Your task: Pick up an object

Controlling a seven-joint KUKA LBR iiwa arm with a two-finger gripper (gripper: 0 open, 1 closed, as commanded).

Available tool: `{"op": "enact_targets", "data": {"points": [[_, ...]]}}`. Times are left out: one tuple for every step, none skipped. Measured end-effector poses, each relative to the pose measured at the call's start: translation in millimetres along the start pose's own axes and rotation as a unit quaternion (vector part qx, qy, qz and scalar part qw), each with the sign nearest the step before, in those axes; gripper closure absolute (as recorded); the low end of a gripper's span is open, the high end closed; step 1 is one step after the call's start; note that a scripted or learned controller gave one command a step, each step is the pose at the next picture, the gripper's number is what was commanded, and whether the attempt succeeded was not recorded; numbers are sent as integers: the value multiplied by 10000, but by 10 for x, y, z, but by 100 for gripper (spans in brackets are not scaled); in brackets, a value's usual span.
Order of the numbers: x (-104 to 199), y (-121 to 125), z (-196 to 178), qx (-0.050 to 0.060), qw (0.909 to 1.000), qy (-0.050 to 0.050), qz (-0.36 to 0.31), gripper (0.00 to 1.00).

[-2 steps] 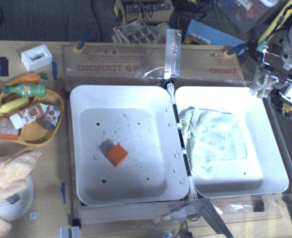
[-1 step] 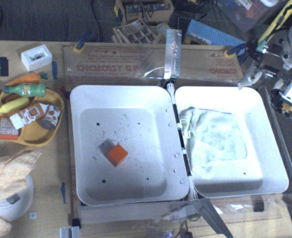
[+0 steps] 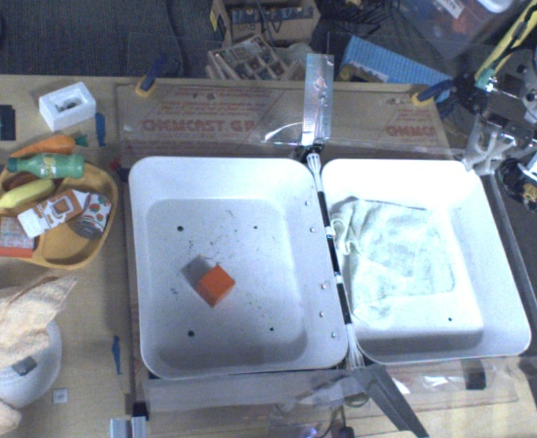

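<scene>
Gripper (image 3: 488, 149) is seen at the far right, above and outside the top-right corner of the right bin (image 3: 501, 272); its open-or-closed state cannot be told, as it is blurred against clutter. Nothing is seen held by it. Part of the arm (image 3: 533, 80) is seen up at the right edge, with yellow cabling above it.

Orange block (image 3: 216, 285) is located in the left bin (image 3: 159, 199), left of the right bin, lying on the bin floor slightly below center, corner-on. A small grey piece (image 3: 196, 270) is touching it on its upper-left side.

A pale crumpled cloth (image 3: 387, 254) is spread inside the right bin, covering most of its floor.

Far left of the right bin, beyond the left bin, a tan bowl (image 3: 68, 254) is filled with toy food, including a green bottle (image 3: 47, 165) and a yellow banana (image 3: 17, 194). A small white box (image 3: 67, 105) is placed above the bowl. A beige cloth (image 3: 17, 322) is bunched below the bowl.
</scene>
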State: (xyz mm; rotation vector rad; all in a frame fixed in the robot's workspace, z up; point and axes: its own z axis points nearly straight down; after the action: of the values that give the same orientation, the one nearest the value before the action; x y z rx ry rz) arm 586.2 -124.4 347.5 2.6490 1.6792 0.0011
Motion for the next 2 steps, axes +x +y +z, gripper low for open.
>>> {"op": "enact_targets", "data": {"points": [[691,-197,-111,10,9995,9,330,100],[692,-198,-110,12,9995,8,329,0]]}}
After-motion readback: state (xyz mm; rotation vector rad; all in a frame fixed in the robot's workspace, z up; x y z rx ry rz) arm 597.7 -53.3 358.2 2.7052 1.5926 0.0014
